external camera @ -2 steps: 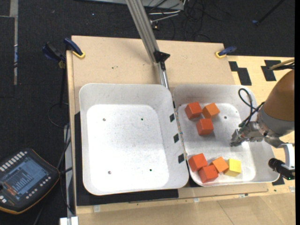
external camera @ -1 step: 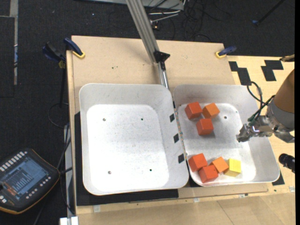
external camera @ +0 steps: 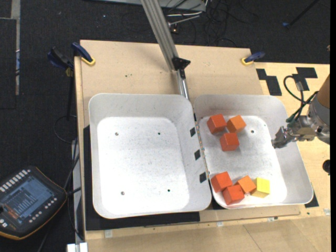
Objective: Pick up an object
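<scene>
Blocks, seven of them, all lie in the right bin (external camera: 294, 190), none in contact with the gripper (external camera: 279, 139). The gripper sits over that bin's right wall, low and pointing left into the bin, carried by the grey arm (external camera: 320, 109) that enters from the right edge of the camera view; cables loop above the wrist. Whether it is open or closed cannot be told at this size; nothing is visible in its grasp. Nearest to it, to its left at about the same height in the view, is a cluster of three: a red-orange block (external camera: 229, 142), an orange block (external camera: 236, 123) just above that one, and another red-orange block (external camera: 216, 124) farther left. Below and to the left of the gripper, near the bin's front wall, is a second cluster: a yellow block (external camera: 262, 186) closest to the gripper, an orange block (external camera: 247, 184) touching it on the far side, then two red-orange blocks (external camera: 233, 193) (external camera: 221, 180). Well to the left of the gripper, beyond both clusters, lies the left bin (external camera: 97, 140). A teach pendant (external camera: 26, 198) rests on the floor far to the left.
</scene>
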You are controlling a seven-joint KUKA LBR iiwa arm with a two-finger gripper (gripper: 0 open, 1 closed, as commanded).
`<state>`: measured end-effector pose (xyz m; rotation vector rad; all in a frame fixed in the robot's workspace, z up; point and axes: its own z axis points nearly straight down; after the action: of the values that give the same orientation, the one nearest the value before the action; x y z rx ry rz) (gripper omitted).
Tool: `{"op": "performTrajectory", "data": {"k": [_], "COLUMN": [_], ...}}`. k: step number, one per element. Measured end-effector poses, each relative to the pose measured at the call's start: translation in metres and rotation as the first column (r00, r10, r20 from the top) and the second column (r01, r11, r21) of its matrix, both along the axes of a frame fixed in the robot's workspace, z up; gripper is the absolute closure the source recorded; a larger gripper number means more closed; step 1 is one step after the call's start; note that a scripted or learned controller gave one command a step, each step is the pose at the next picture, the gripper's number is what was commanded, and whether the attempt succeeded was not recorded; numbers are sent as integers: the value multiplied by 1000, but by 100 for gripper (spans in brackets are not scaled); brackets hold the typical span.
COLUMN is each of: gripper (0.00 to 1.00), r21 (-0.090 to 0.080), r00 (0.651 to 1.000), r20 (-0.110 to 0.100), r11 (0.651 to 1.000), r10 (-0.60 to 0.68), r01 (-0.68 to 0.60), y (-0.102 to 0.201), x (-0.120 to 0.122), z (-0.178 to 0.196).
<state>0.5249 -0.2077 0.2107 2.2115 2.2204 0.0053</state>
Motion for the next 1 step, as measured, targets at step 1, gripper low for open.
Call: {"op": "performTrajectory", "data": {"k": [1], "gripper": [100], "r21": [-1], "r00": [1000], "r20": [1], "r11": [1000], "r10": [-1], "r01": [1], "y": [-3], "x": [-5], "z": [61]}}
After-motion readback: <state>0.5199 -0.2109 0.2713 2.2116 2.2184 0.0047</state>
